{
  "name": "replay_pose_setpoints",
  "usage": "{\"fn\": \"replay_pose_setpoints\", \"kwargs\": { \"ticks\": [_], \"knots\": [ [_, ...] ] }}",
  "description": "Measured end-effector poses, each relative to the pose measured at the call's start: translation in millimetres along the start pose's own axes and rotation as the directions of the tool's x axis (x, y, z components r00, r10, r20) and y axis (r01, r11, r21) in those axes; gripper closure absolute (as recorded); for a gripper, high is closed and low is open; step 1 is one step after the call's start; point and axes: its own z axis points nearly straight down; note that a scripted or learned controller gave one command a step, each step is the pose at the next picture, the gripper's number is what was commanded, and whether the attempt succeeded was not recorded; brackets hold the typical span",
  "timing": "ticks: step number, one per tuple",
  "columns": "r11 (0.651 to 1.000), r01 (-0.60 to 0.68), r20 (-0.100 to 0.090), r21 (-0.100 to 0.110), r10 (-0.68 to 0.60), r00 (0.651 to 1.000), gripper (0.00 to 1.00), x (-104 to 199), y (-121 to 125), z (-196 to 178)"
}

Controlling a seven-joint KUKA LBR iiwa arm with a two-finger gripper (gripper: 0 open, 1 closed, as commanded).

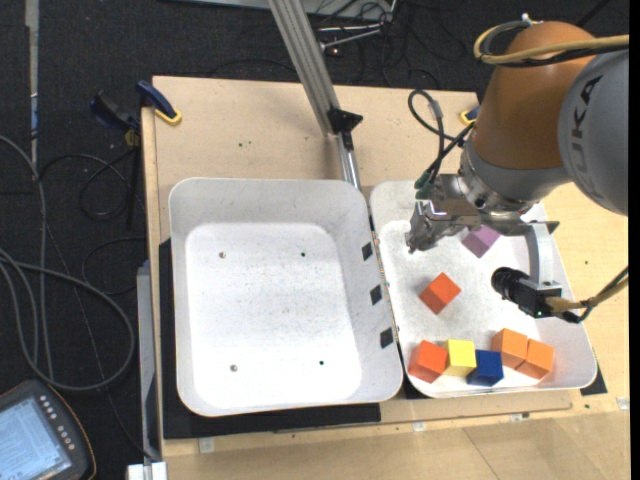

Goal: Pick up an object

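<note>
The grey arm's two-finger gripper [420, 236] hung over the upper part of the right shallow white bin [572, 376]; whether its jaws stood wide or narrow could not be told. A small purple cube [482, 240] lay just beside it, partly under the wrist. An orange cube [439, 293] sat below, apart. Along the near wall lay another orange block [429, 360], a yellow block [461, 354], a blue block [487, 368] and two orange blocks [525, 351].

White capital letters, apparently "KUKA" and cut off by the frame edge, run down the grey arm [600, 118] at upper right. No other text is readable.
</note>
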Motion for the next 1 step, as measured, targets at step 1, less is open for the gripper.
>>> {"fn": "replay_pose_setpoints", "kwargs": {
  "ticks": [1],
  "knots": [
    [1.0, 0.0, -0.001, 0.005, 0.0, 1.0, 1.0, 55.0, 10.0, 24.1]
  ]
}}
